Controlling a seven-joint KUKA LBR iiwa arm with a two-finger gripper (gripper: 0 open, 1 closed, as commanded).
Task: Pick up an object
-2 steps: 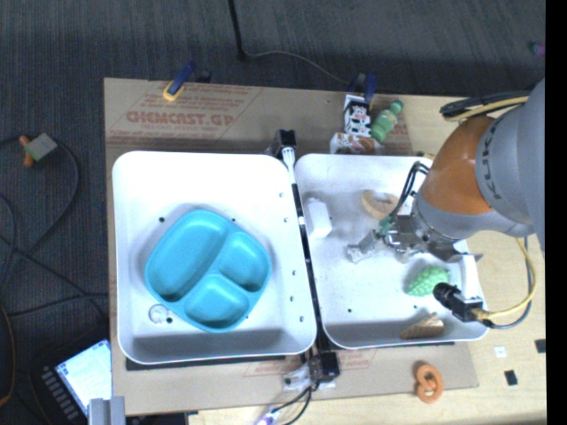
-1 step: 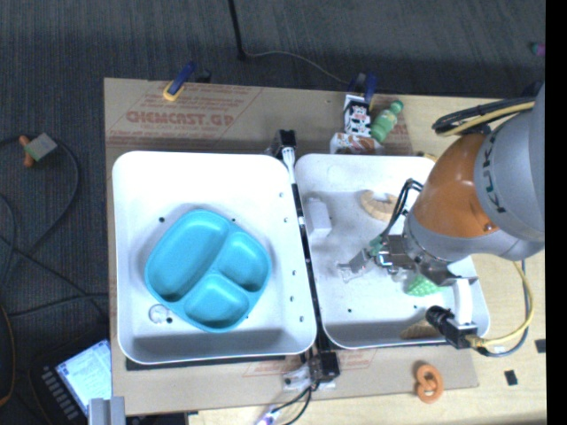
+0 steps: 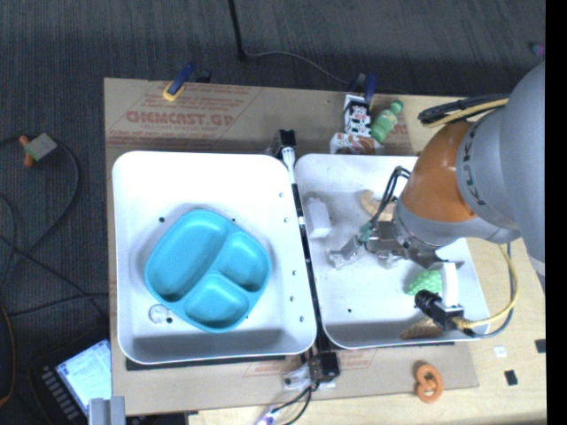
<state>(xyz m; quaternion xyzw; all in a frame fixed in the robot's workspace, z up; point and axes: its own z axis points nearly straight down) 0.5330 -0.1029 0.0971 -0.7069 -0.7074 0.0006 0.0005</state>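
Observation:
My gripper [image 3: 354, 246] hangs low over the middle of the right bin [image 3: 350, 321], at the end of the grey arm with the orange band [image 3: 438, 184]. A small white object [image 3: 316, 216] lies just left of it, near the bin's left wall. Behind it, a tan curved piece [image 3: 369, 202] rests on the bin floor. A green object [image 3: 424, 282] lies to its right, partly under the wrist. At the front right rim a brown piece [image 3: 423, 329] shows. Nothing is visibly held.
The left bin [image 3: 133, 193] holds a blue divided plate [image 3: 208, 268]. Small toys [image 3: 368, 124] stand on the board behind the right bin. An orange ring [image 3: 429, 381] lies in front of it. A black cable and plug [image 3: 438, 311] hang off the wrist.

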